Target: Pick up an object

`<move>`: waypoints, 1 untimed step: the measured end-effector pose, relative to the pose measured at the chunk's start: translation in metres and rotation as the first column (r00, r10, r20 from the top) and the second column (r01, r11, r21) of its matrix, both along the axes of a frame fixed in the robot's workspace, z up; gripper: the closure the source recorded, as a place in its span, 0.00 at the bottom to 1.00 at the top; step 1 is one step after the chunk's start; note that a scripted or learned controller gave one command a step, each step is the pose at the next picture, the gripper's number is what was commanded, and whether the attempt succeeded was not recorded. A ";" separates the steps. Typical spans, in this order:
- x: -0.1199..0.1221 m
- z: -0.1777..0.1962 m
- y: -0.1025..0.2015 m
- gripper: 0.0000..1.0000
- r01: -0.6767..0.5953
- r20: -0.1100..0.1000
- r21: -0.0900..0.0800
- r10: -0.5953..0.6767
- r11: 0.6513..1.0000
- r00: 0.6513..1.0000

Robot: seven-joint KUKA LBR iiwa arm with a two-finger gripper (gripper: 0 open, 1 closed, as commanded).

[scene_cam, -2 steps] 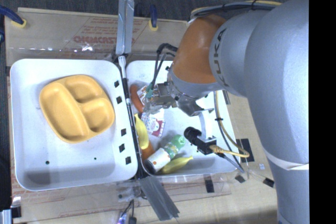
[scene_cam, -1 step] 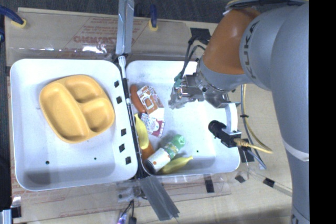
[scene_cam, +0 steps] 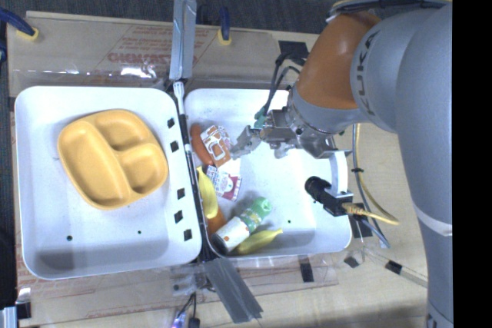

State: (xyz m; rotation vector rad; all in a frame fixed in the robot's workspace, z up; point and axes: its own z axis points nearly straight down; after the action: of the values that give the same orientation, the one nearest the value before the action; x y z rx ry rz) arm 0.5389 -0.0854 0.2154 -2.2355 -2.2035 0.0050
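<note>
Gripper (scene_cam: 247,140) at frame centre over the right bin (scene_cam: 296,238), finger state indiscernible, orange packet (scene_cam: 212,143) just left, yellow divided tray (scene_cam: 113,157) in left bin (scene_cam: 46,242).

The grey arm (scene_cam: 407,88) is extended in from the right, its orange band (scene_cam: 334,65) seen above the wrist. The gripper (scene_cam: 247,140) is carried low and directed leftward; its finger state cannot be resolved.
</note>
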 end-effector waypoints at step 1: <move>0.048 -0.110 -0.004 0.00 0.033 0.001 0.001 -0.033 0.999 0.999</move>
State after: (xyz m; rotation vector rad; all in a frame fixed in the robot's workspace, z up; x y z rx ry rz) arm 0.5873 -0.0898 0.1056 -2.2711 -2.1667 0.0031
